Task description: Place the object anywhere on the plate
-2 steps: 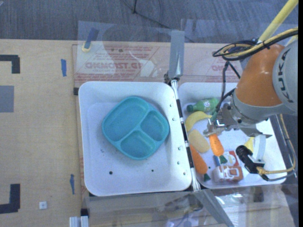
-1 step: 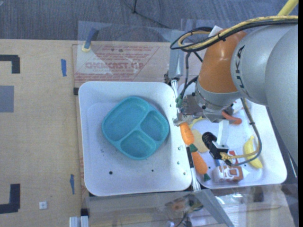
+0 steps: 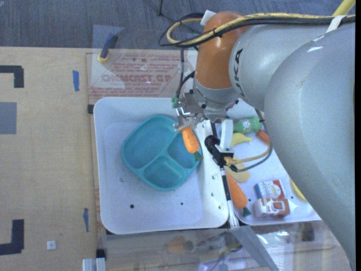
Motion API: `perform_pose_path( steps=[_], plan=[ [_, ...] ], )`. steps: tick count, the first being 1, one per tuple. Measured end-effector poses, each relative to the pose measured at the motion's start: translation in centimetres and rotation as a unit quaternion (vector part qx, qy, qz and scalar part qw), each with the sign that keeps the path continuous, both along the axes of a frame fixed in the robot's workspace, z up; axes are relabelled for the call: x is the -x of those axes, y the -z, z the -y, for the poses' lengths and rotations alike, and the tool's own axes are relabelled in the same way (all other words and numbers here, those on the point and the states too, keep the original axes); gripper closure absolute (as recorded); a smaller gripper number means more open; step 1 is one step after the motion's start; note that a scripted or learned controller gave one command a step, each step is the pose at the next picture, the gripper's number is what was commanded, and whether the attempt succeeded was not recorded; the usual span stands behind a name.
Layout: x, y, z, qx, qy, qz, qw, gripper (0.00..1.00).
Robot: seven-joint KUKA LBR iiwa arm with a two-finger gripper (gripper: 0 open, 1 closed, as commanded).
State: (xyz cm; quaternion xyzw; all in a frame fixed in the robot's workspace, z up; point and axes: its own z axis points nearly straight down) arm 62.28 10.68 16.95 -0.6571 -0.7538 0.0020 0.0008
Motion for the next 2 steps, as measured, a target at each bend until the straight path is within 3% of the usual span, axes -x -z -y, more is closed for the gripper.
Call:
perform_pose_path(
  steps=[1,2],
  plan=[
    [-0.36,4.83,-5.21,-0.0007,-0.096,-0.001,0.9953,1.00],
    [-0.38,4.76,-5.31,-0.0010,-0.097,0.000,0.9953,0.00]
  ],
)
